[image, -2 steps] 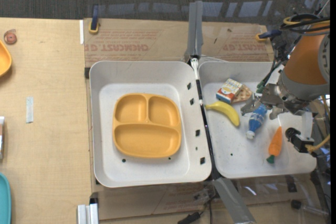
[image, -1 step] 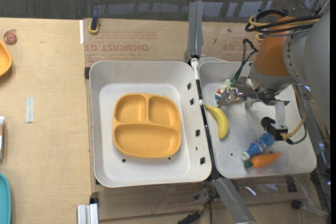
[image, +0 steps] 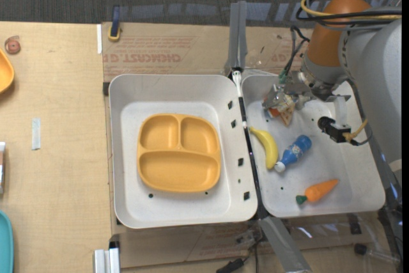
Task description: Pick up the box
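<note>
A small box point(image: 285, 113) with red and white faces lies at the back left of the right bin point(image: 358, 198). My gripper point(image: 280, 101) hangs directly over it, reaching in from the right under the orange wrist band, and seems to touch the box's top. The gripper body hides part of the box.
Also in the right bin are a yellow banana point(image: 266, 146), a blue bottle point(image: 295, 151) and an orange carrot point(image: 318, 190). A yellow divided plate point(image: 179, 152) sits in the left bin point(image: 119, 137). A cable loops beside the wrist at the right.
</note>
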You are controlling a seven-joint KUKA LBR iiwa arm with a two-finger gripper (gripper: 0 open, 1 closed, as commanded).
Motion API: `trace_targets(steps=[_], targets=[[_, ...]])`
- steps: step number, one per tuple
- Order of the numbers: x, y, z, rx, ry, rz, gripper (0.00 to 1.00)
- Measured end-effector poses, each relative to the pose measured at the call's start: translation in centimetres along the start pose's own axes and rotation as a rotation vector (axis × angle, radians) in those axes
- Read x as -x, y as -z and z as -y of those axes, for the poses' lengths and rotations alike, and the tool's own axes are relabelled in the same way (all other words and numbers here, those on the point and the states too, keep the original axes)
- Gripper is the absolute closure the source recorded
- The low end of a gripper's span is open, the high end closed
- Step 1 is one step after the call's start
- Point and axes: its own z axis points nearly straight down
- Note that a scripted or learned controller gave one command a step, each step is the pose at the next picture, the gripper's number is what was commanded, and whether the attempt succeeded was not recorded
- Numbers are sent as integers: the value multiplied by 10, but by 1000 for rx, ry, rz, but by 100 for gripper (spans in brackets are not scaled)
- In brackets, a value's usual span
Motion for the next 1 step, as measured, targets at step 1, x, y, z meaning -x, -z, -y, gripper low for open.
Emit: trace_targets(steps=[1], targets=[[0,7,1,-10,4,1,100]])
